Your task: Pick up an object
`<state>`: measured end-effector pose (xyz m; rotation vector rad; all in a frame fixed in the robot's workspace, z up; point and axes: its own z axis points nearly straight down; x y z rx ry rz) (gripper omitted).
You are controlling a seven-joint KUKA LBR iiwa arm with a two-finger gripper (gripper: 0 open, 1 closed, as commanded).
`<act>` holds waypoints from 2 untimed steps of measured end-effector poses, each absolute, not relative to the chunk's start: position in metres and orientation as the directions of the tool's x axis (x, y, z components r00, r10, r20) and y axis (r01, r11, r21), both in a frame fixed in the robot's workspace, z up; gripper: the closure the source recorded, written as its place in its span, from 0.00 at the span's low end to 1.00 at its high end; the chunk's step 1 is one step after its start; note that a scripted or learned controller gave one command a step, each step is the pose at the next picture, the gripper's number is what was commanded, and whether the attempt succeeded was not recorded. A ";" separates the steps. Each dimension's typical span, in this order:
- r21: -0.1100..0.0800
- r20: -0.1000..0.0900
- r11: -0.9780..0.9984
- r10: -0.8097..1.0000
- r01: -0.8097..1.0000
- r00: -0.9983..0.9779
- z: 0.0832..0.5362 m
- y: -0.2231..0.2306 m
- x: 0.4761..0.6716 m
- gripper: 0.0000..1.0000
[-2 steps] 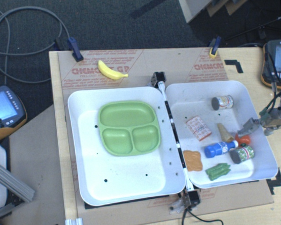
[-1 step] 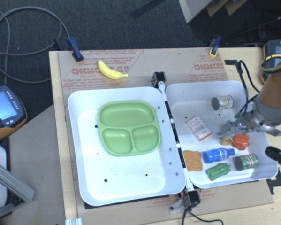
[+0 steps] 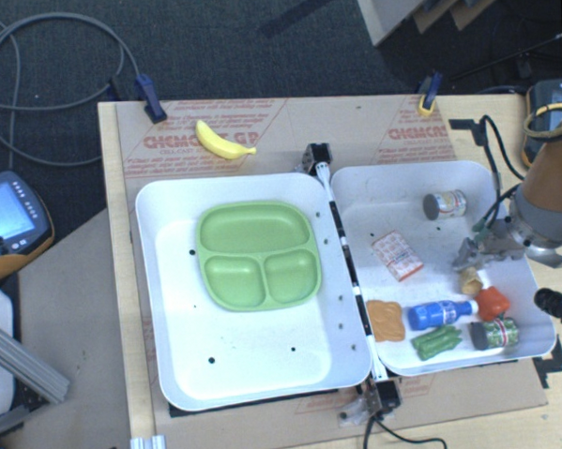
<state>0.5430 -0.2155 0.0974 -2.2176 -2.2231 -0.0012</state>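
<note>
My gripper [image 3: 474, 258] hangs low at the right side of the right bin [image 3: 373, 191], coming in from the right edge. Just below it lies a small tan object [image 3: 470, 281], and a red object [image 3: 493, 302] is close beside that. Along the bin's front are a blue bottle [image 3: 439, 313], a green item [image 3: 437, 342], a small can with a red and green label [image 3: 494, 333] and an orange-brown piece [image 3: 385, 319]. A red and white packet [image 3: 396, 255] lies mid-bin, and a grey can [image 3: 444, 204] rests on its side further back.
The left bin [image 3: 175, 346] holds a green divided plate [image 3: 259, 253]. A yellow banana [image 3: 222, 141] lies on the cardboard behind the bins. Blue clamps [image 3: 148, 96] [image 3: 429, 91] grip the back edge. Cables run by the arm at the right.
</note>
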 end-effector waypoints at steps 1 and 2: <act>0.002 0.000 0.001 1.000 1.000 -0.001 0.096 -0.164 0.588 1.00; 0.006 0.000 0.002 1.000 1.000 -0.002 0.087 -0.102 0.619 1.00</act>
